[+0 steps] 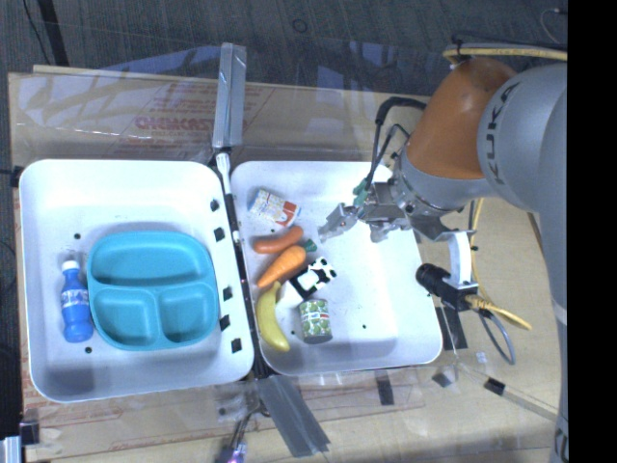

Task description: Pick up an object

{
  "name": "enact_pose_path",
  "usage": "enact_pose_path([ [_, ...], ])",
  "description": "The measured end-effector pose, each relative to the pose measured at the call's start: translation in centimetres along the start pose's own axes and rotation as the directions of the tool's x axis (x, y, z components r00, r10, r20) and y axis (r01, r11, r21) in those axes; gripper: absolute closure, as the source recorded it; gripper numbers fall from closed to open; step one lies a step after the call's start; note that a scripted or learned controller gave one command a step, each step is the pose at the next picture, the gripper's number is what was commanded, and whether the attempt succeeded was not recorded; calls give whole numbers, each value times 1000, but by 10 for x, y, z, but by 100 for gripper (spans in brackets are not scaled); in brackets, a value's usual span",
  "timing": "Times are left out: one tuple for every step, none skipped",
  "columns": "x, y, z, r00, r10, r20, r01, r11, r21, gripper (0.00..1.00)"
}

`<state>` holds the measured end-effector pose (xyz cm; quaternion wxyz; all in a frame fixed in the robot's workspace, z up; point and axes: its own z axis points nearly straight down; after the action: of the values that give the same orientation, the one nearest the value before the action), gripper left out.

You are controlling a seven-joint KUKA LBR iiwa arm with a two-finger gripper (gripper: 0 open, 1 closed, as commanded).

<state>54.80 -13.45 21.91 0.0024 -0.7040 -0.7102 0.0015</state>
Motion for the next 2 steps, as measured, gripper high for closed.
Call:
enact_pose_path([
  [33, 16, 127, 999, -54, 1, 54, 999, 1, 0],
  [32, 16, 117, 998, -58, 1, 58, 998, 3, 100],
])
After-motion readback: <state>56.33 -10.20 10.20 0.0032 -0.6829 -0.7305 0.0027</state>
